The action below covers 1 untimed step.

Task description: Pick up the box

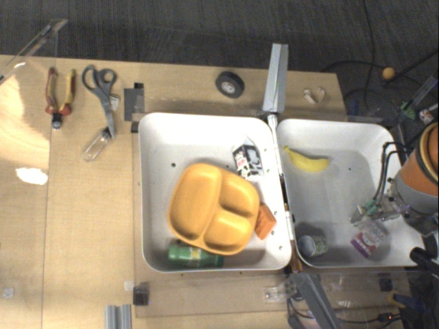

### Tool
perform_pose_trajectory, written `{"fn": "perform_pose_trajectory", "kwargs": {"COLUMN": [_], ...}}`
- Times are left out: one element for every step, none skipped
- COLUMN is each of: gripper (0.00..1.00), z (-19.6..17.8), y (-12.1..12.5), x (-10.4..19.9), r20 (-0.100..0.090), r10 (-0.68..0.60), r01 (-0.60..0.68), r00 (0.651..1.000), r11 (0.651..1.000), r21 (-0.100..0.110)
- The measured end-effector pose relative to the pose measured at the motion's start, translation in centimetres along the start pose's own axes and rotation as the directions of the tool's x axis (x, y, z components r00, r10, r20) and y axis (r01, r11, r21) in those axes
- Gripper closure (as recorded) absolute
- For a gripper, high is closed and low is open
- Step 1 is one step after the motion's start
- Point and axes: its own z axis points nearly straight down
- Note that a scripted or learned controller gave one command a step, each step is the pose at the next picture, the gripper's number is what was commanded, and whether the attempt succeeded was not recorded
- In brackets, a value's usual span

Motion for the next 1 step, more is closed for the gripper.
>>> {"fn": "perform_pose_trajectory", "kwargs": {"gripper": [0.00], "z": [-0.06], "y": [0.13], "x": [0.64], "r20": [0.010], "r10": [-0.059], "r01": [0.059], "r00": [0.998], "r11": [0.998], "r21": [-0.003]}}
